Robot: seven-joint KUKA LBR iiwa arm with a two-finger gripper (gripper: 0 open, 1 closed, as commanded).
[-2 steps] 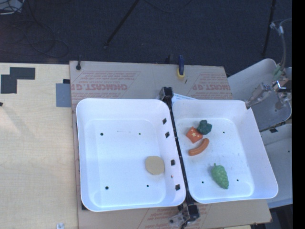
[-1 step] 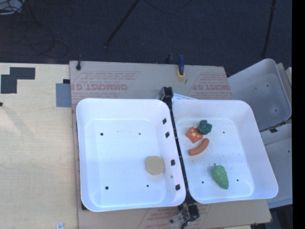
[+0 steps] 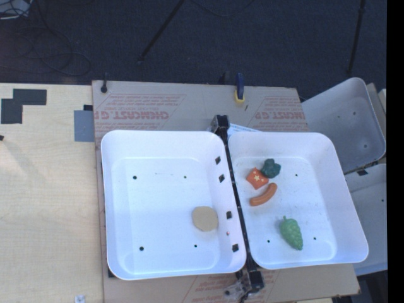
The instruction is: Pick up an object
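Note:
Two shallow white bins sit side by side. The left bin (image 3: 120, 163) holds a round tan disc (image 3: 205, 219) near its right wall. In the right bin (image 3: 328, 163) lie a dark green lump (image 3: 271, 168), a red piece with a yellow mark (image 3: 257, 178) touching it, an orange-red sausage (image 3: 263, 194) just below, and a light green bumpy piece (image 3: 291, 233) toward the front.
The bins rest on a cardboard sheet (image 3: 158, 109) on a wooden bench (image 3: 44, 188). A blue and yellow clamp (image 3: 239, 88) stands at the cardboard's far edge. A grey metal plate (image 3: 350, 122) lies to the right of the bins.

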